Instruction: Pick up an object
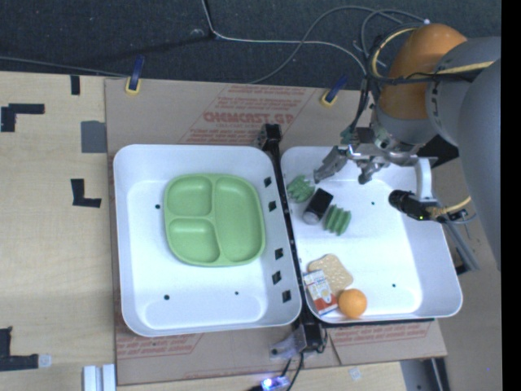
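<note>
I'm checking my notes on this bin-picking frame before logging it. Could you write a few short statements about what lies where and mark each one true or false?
1. The green divided plate lies in the left bin. True.
2. The orange sits near the front edge of the right bin. True.
3. The orange rests on the green divided plate. False: it lies in the right bin, beside the cracker-like piece and the small red-and-white packet.
4. The gripper is over the left bin. False: it is over the back of the right bin.
5. The black cylinder lies next to the green ridged piece. True.
</note>
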`<state>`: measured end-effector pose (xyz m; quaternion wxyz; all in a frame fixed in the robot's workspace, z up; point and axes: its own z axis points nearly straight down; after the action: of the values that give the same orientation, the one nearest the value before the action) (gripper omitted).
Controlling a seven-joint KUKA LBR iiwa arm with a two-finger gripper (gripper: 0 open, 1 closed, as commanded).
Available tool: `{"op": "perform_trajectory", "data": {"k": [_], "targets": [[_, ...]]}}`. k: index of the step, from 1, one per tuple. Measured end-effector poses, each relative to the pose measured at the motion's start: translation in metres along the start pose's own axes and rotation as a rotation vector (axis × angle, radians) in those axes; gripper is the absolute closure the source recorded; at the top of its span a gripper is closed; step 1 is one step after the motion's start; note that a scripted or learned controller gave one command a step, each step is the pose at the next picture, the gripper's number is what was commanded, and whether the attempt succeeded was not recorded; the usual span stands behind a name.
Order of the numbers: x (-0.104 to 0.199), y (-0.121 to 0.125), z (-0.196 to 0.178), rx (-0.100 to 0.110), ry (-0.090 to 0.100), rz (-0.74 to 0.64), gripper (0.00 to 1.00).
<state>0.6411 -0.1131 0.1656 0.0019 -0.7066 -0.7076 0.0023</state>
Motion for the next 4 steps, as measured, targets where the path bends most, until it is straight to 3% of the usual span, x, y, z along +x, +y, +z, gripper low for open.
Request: {"op": "perform_trajectory", "data": {"k": [1,2,3,4], "targets": [[-0.007,0.002,0.061,0.000,-0.001,0.000,0.00],[-0.007,0.004,0.078,-0.008,-0.001,0.000,0.00],[-0.005,0.006,0.065,-0.017,0.003,-0.002,1.00],[-0.013,0.007,0.006,-0.010,-0.001,0.001,1.00]]}}
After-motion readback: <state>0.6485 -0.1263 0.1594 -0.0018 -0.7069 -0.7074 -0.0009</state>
